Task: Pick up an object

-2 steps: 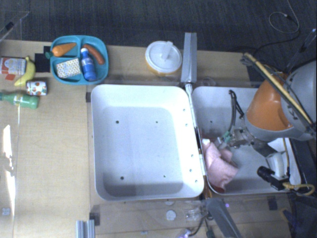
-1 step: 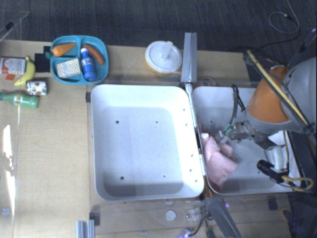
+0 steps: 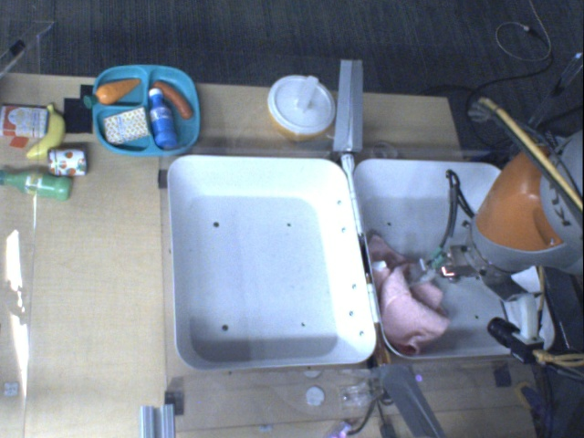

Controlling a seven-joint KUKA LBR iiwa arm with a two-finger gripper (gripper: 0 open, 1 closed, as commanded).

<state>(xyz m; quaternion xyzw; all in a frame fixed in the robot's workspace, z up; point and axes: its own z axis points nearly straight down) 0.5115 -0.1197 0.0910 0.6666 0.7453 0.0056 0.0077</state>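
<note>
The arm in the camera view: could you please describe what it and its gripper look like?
The arm is grey with a broad, rounded orange band above the wrist. A thin black cable loops beside it. The gripper is a small, dark metallic assembly with a tiny reddish light on it.

No legible text — labels too blurred.

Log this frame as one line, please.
phase: reaching | gripper: over pink cloth, grasp unconfirmed | cloth: right bin, near divider
</note>
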